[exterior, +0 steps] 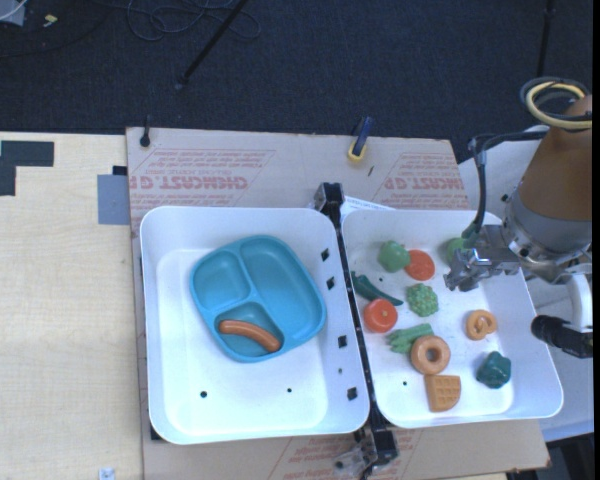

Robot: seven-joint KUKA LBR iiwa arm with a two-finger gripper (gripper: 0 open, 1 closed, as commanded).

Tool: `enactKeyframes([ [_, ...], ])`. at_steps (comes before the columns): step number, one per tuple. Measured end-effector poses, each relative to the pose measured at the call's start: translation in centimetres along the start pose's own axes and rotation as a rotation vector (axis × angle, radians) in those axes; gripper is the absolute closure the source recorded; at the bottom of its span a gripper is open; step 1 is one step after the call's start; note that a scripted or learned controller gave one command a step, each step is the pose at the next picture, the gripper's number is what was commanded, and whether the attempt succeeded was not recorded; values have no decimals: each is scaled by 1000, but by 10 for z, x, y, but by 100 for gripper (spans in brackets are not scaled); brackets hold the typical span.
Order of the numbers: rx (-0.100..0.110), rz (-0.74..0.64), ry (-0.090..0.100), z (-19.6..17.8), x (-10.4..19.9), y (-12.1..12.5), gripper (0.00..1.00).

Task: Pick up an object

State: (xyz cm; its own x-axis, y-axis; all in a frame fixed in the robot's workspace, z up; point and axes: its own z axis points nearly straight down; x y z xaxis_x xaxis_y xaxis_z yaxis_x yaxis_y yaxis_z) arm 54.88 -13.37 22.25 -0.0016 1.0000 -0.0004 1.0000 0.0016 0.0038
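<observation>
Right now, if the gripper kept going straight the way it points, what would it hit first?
The gripper points left and down into the right bin. Probably the orange-red toy, with the green broccoli piece close below its line; depth is unclear.

Even overhead light, bright on white bins [170, 368], soft short shadows; dark floor [280, 48] beyond. Slightly soft res, arm [560, 188] a bit blurred.

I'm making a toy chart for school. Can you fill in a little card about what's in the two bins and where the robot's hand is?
left bin: blue plate with a sausage in its near compartment
right bin: toy food, including two donuts, a tomato, broccoli, a waffle
hand: over the right bin's far right part
held: nothing seen
</observation>
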Motion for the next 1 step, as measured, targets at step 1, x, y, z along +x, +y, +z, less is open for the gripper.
enactKeyframes([
  [1, 6, 1, 1, -5, -1, 0, 100],
])
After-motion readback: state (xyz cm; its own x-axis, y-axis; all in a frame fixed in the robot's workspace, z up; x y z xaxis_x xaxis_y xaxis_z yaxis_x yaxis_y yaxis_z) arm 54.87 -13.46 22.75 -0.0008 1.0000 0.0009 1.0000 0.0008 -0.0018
